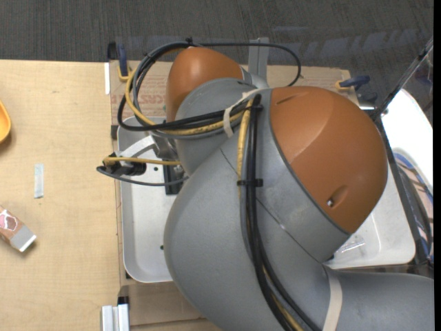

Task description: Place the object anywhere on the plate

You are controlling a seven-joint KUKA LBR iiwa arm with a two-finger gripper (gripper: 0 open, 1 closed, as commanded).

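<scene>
The grey arm [275,212] with its orange domes [331,150] reaches across the middle of the camera view and covers most of both bins. Its black and yellow cables [131,165] loop out over the left bin [141,254]. The visible strip of that bin's floor is bare white. An orange curved piece [3,123], perhaps a plate's rim, is cut off by the left edge on the wooden bench. What lies beneath the arm is hidden.
On the wooden bench [62,116] left of the bins lie a small grey strip [38,181] and a red-and-white packet [14,230]. A corner of the right bin [393,243] shows beyond the arm. Blue clamps [355,82] sit at the back.
</scene>
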